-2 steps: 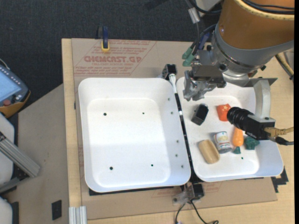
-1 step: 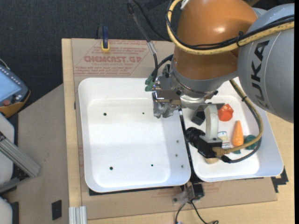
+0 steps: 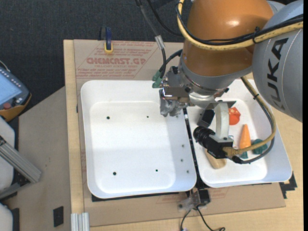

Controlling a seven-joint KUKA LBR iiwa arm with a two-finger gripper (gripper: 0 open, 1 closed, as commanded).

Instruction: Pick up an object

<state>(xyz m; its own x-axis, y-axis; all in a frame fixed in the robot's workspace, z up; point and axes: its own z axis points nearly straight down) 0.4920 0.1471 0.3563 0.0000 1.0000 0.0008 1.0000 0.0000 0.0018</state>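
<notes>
My gripper (image 3: 215, 120) hangs below the big orange wrist band, low over the right bin (image 3: 255, 176), and the arm hides most of it. Beside it on the right lie a small red-orange piece (image 3: 234, 115) and an orange cone-shaped object (image 3: 245, 136). Further toward the front right is a teal object (image 3: 258, 148), partly behind a cable. A tan wooden piece (image 3: 217, 161) rests near the bin's front left. I see none of these objects in the gripper.
The left bin (image 3: 96, 129) sits beside the right one, and both rest on a brown cardboard sheet (image 3: 120, 57). A black cable plug (image 3: 206, 137) and looping cables hang from the arm over the right bin. A blue clamp (image 3: 108, 38) stands at the back.
</notes>
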